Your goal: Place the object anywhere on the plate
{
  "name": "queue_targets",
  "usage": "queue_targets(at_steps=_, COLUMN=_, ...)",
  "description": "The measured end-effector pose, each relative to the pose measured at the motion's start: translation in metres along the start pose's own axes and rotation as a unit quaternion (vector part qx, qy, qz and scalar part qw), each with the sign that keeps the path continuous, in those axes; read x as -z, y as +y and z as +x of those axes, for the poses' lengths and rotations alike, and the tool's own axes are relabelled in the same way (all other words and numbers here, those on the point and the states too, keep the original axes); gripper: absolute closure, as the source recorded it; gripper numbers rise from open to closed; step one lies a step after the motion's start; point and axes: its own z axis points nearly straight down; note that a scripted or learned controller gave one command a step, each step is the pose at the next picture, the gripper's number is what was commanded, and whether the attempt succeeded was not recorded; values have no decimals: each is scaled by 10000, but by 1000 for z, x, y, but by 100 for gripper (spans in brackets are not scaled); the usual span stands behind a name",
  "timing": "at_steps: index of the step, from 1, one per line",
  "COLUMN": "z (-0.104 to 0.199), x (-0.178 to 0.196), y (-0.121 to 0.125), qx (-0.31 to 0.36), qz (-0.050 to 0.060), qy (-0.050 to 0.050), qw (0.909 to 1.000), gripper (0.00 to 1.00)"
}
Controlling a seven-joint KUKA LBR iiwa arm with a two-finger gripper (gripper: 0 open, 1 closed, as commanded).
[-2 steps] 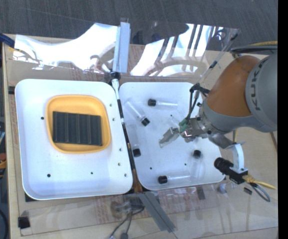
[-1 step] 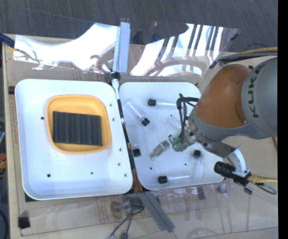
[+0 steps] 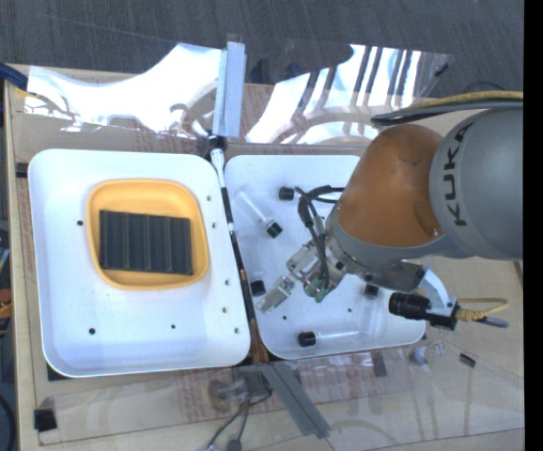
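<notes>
A yellow plate (image 3: 146,201) with a dark ridged block (image 3: 147,242) on it sits in the left bin (image 3: 55,318). The gripper (image 3: 288,285) is low in the right bin (image 3: 253,181), near its left wall, and I cannot tell if its fingers are wide or holding anything. Small clear tubes with black caps (image 3: 260,216) lie in the right bin, well apart from the plate.

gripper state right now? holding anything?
Hand: over the right bin, low near its left edge. Open or shut cannot be told from this angle, and no object is visible in it.
</notes>
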Motion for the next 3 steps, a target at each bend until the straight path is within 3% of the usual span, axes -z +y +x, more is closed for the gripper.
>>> queue_targets(at_steps=1, z=33, x=-1, y=31, qx=1478, qz=8, qy=8, qw=9890, gripper=0)
queue_targets(at_steps=2, z=14, x=1, y=77, qx=2857, qz=-9, qy=-29, qw=9583, gripper=0)
queue_targets(at_steps=3, z=1, x=24, y=142, qx=3348, qz=-8, qy=-31, qw=9423, gripper=0)
